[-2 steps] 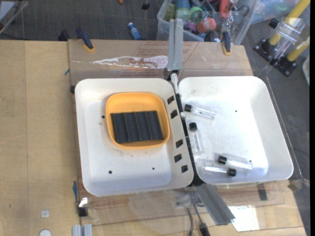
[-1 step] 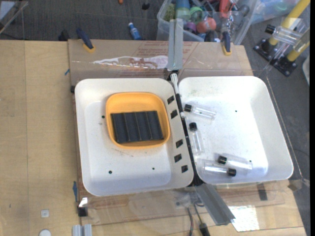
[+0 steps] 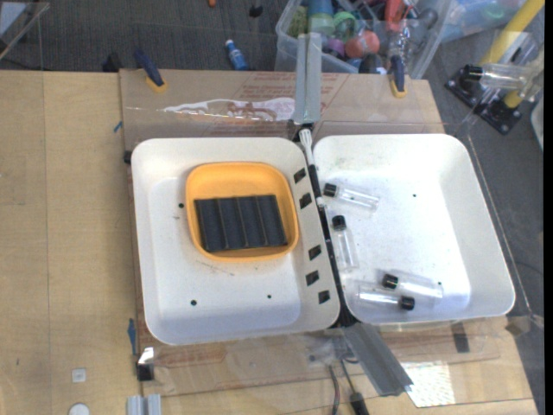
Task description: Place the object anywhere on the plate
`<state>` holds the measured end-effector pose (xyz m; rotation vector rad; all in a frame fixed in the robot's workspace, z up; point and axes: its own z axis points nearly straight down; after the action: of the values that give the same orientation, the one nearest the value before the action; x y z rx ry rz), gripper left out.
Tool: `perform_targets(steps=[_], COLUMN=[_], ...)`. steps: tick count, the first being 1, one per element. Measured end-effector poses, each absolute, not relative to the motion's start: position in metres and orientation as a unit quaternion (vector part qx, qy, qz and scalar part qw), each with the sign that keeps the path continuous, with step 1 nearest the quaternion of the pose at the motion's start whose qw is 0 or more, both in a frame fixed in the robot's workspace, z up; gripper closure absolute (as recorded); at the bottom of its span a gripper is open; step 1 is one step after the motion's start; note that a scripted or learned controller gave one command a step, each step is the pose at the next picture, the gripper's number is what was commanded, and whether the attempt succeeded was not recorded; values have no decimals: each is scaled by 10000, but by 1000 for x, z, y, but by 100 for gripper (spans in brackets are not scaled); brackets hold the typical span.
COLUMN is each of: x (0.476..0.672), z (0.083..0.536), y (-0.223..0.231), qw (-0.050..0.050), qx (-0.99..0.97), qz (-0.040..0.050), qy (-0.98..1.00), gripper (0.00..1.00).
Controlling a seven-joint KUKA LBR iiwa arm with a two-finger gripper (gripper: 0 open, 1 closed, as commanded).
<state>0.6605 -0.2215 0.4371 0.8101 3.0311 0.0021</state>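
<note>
1. Left shallow white bin (image 3: 164,305): holds a square orange plastic plate with rounded corners (image 3: 200,180), sitting in the bin's upper middle.
2. A flat black rectangular block with lengthwise ribs (image 3: 241,223) lies on the plate. It covers most of the plate floor, with its long side running left to right and tilted slightly. All of it is inside the plate rim.
3. Right shallow white bin (image 3: 449,197): touches the left bin along a shared middle edge, where a row of small black tabs (image 3: 309,227) runs top to bottom.
4. Four clear plastic vials with black caps lie loose on their sides in the right bin:
   - upper vial (image 3: 352,198), near the middle edge, cap toward the left;
   - second vial (image 3: 343,245), just below the first, lying roughly up and down with its cap at the upper end;
   - third vial (image 3: 415,286), near the bin's lower edge, cap toward the left;
   - fourth vial (image 3: 380,299), just beside the third and slightly below it, cap toward the right. Whether these two touch cannot be told.
5. None of the vials is on the plate; all four are well apart from it, across the middle edge.
6. End effector: whether it is spread or pressed together cannot be told.
7. Surroundings: both bins rest on a brown cardboard sheet (image 3: 216,93) on the pale wooden bench (image 3: 52,232). A clear plastic tub of mixed coloured items (image 3: 363,15) stands behind the bench.
</note>
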Motion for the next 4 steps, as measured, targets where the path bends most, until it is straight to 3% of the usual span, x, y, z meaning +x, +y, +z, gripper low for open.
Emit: perform_targets(steps=[1,2,4], x=[657,660,665], z=[437,437,437], y=[-222,-224,-222], qw=[22,42,51], qx=[1344,1432,-1720], qz=[7,7,-6], qy=[9909,9897,9851], gripper=[100,100,100])
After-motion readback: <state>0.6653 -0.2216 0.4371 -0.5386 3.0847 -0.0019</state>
